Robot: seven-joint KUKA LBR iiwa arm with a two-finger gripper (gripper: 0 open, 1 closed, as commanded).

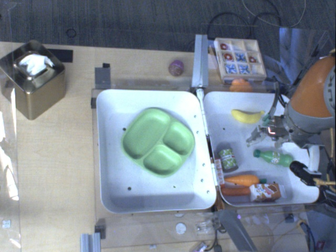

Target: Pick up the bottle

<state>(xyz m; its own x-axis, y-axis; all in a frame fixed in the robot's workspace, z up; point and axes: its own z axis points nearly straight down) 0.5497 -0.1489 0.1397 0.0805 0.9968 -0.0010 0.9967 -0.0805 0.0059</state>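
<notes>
The bottle point(274, 158) is small and green with a pale label. It lies on its side in the right bin point(226, 101), towards that bin's right side. My gripper point(268, 133) hangs just above and behind the bottle, at the end of the grey arm with the orange band. Its fingers look spread open, with nothing between them, and I see a gap between them and the bottle.
The right bin also holds a banana point(248, 116), a green can point(228, 159), a carrot point(241, 180) and an orange-and-white pack point(265, 192). A green divided plate point(159, 140) lies in the left bin point(113, 188). A tissue box point(34, 77) stands far left.
</notes>
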